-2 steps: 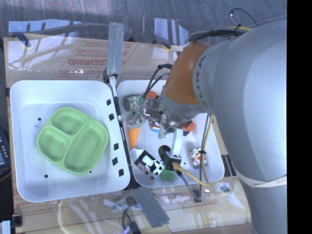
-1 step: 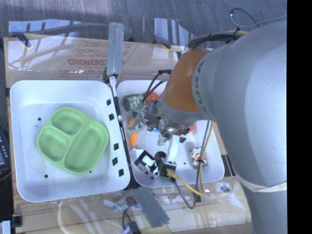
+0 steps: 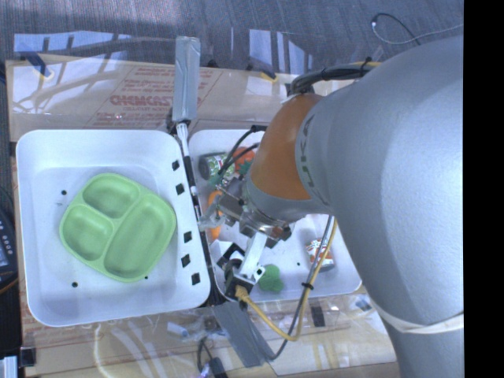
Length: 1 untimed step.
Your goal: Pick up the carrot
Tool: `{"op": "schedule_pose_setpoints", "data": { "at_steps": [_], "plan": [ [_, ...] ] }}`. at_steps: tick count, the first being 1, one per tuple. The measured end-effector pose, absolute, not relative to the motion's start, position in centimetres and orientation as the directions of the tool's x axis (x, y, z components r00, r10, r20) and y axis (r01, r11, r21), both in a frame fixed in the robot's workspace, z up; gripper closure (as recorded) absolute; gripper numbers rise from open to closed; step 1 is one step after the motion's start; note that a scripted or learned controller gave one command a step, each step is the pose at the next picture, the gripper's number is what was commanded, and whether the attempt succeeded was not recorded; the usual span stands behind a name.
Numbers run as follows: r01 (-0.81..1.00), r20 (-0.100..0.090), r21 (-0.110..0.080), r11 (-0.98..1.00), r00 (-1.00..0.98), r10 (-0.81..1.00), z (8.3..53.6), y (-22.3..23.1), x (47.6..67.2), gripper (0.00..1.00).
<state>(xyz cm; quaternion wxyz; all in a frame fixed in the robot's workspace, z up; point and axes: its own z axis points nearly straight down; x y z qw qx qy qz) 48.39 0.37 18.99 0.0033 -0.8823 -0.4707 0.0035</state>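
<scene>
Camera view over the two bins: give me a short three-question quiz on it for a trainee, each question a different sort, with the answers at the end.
1. True or false: the green plate lies in the view's left bin.
2. How many compartments does the plate have? A: two. B: three. C: five.
3. Fill in: the grey arm with the orange band hangs over the view's ___ bin.

Key: 1 true; 2 B; 3 right.
</scene>
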Motion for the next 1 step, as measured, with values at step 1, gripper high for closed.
{"op": "schedule_pose_setpoints", "data": {
  "at_steps": [1],
  "plan": [
    [0.471,-0.003,-0.003,-0.882,0.882,0.471,21.90,2.73,48.42,0.00]
  ]
}}
